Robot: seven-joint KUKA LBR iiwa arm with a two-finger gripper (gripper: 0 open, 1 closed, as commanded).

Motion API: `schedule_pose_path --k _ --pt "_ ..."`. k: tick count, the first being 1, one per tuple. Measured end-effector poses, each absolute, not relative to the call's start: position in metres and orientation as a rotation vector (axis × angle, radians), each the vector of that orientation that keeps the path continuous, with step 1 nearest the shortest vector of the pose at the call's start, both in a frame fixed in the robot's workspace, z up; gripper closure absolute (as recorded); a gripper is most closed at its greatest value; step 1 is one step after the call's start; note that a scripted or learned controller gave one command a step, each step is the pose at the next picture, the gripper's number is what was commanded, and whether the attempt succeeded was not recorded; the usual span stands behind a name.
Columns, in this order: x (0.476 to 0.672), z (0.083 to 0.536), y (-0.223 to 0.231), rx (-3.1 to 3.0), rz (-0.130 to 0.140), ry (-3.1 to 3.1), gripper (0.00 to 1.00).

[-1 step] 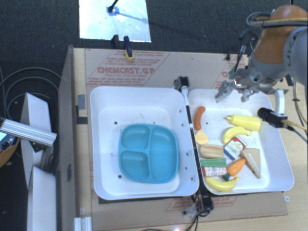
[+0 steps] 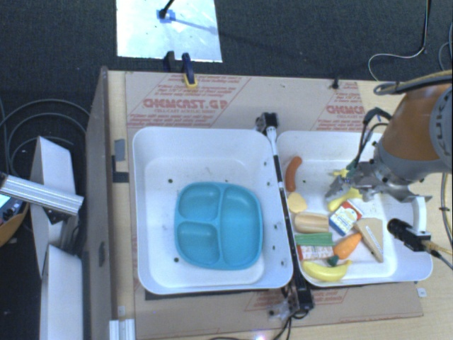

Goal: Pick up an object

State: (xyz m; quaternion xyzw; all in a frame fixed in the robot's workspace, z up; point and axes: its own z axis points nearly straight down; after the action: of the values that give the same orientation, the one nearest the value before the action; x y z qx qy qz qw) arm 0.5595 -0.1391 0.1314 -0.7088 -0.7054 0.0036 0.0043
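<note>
A counter carries two shallow white bins side by side, seen from above at a slant. The left bin (image 2: 152,190) holds a blue divided plate (image 2: 217,225) in the lower middle of the frame. The right bin (image 2: 414,264) holds a cluster of toy foods.

The grey arm with its orange band (image 2: 417,122) enters from the right edge of the frame and bends down into the right bin. Its end effector (image 2: 341,188) sits low over the upper middle of that bin. Whether it is spread or pressed together cannot be told from this angle, and nothing can be seen held in it.

The nearest pickable things lie just below and to the right of it: a small yellow piece (image 2: 342,198) touching or almost under the tip, and a blue and white box (image 2: 345,218) just beneath that. Left of the end effector a red sausage (image 2: 291,171) lies with its long axis running up and down the frame, near the bin's left wall. Lower still lie a bread roll (image 2: 311,222), a carrot (image 2: 347,246), a wedge of cheese (image 2: 372,236) and a banana (image 2: 325,270) along the bottom edge.

The likely target is the yellow piece directly beneath, so the coming move seems a short descent.
</note>
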Motion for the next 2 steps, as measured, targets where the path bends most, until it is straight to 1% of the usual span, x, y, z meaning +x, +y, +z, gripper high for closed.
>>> schedule_pose_path --k 1,2 --pt "0.569 0.086 -0.123 -2.225 -0.001 -2.233 0.0" --pt "0.572 0.101 -0.126 -2.236 -0.01 -2.238 1.0"
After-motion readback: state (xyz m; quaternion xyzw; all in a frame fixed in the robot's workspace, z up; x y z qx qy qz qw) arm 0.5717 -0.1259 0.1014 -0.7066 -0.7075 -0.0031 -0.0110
